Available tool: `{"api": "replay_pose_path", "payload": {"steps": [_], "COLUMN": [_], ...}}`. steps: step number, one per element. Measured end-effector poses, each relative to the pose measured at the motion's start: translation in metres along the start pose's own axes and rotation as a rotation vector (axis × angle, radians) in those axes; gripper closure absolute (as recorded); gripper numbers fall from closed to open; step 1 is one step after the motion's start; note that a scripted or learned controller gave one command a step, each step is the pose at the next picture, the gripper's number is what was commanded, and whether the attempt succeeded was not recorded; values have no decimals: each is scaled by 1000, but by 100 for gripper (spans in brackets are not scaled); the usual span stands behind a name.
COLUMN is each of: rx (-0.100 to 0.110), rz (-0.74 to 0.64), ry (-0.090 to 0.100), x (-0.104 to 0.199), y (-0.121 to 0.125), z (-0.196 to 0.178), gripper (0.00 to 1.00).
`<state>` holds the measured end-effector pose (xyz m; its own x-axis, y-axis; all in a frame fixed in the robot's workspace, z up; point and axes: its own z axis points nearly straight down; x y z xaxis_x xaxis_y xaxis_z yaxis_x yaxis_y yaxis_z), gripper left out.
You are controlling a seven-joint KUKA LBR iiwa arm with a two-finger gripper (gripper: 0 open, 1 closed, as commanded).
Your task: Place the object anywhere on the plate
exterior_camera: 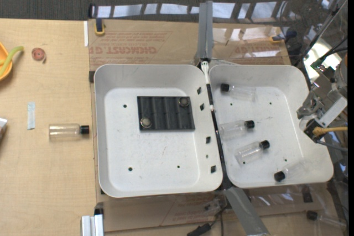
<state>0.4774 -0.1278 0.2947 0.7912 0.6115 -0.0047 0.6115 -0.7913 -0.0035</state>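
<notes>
My hand (316, 119) sits at the far right of the view, over the outer rim of the right bin (298, 77), above the bin's edge and not over its floor. Whether it is open or closed I cannot tell; nothing can be seen held in it.

The plate (166, 113) is a dark, ribbed rectangular slab lying flat on the floor of the left bin (110, 119), slightly above that bin's middle. Two small round items rest on it: one at its lower left corner (145, 122), pale and metallic-looking, and one at its upper right corner (183, 101), darker.

The objects available are four clear vials with black caps, all lying on their sides in the right bin. The first vial (237, 91) is near the upper left, cap toward the divider. The second vial (237, 127) lies near the centre, cap to the right. The third vial (251, 150) sits just below it, tilted, cap up and to the right. The fourth vial (289, 171) is near the lower right corner, cap at its lower left end. Their glass bodies are nearly transparent against the white floor, so the caps are the clearest marks. All four are well apart from my hand.

A fifth similar vial (67, 130) lies on the bench (44, 185) to the left of the bins, cap toward the left bin
</notes>
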Motion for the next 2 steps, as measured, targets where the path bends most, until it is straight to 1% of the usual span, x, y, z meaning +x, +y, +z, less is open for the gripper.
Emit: {"api": "replay_pose_path", "payload": {"steps": [1,2], "rx": [-2,0], "rz": [-115,-398], "ry": [0,-1], "x": [35,17], "y": [57,-22], "z": [-92,10], "gripper": [100,100]}}
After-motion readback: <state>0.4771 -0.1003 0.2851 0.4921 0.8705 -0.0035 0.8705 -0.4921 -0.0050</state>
